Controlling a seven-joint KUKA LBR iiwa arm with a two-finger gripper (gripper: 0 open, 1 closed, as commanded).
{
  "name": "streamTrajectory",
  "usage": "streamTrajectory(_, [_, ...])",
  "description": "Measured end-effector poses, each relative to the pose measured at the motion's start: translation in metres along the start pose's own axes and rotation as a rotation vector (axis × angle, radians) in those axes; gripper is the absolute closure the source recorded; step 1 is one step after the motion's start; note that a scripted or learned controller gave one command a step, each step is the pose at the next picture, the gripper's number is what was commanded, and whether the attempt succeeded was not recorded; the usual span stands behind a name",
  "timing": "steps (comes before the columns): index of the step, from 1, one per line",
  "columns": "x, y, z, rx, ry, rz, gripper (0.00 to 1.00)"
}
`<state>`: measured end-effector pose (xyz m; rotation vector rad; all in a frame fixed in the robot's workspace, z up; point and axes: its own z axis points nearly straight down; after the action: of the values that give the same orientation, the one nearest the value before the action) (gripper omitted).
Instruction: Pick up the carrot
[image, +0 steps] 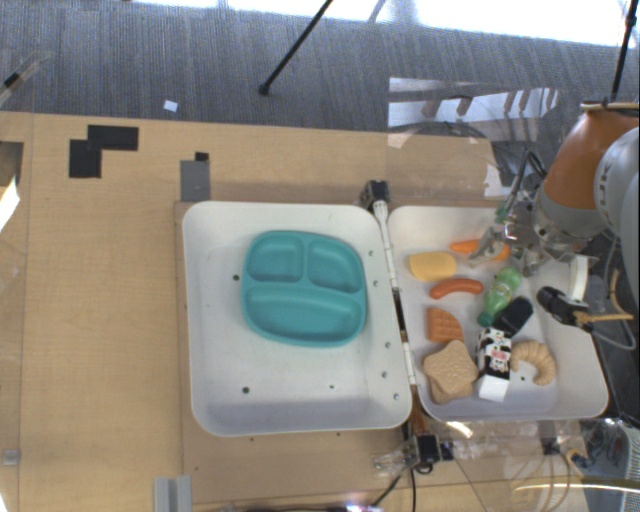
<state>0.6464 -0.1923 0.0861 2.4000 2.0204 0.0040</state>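
The carrot (464, 245) is a small orange piece lying near the back of the right bin (570, 400), just right of a yellow food piece. My gripper (503, 243) comes in from the right and sits low over the carrot's right end, hiding that part. The carrot's left tip sticks out past the gripper and seems to rest on the bin floor.
Crowded close to the carrot are a yellow piece (432, 265), a red sausage (456, 288), a green bottle (500, 290) and a black item (515, 316). Nearer the front lie an orange wedge (445, 325), toast (450, 370), a cow-print carton (493, 358) and a croissant (536, 360). The left bin (220, 400) holds a teal divided plate (303, 287).
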Motion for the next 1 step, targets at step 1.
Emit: streamTrajectory(1, [0.0018, 0.0028, -0.0134, -0.007, 0.001, -0.003, 1.00])
